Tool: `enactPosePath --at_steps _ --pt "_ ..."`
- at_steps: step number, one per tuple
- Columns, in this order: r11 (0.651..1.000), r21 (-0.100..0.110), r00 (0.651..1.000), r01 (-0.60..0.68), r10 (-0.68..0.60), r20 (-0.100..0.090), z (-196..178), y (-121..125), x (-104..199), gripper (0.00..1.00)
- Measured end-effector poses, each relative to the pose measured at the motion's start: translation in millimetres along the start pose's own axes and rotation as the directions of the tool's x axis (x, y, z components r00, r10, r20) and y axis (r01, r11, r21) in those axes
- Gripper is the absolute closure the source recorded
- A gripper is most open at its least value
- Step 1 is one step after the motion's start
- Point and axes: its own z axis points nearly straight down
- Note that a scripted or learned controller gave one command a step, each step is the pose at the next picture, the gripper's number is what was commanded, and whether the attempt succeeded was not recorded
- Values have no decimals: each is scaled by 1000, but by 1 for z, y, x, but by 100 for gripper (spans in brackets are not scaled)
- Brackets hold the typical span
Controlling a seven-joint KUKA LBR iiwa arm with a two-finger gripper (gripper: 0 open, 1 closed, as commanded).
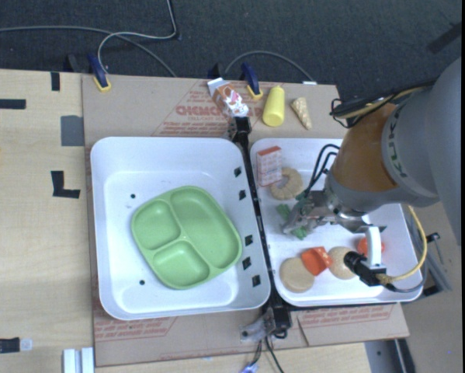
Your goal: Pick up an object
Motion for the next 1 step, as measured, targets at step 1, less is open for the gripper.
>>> enactPosePath --at_steps 1 --pt "1000 -3 1000 2 -2 0 -117 0 67 100"
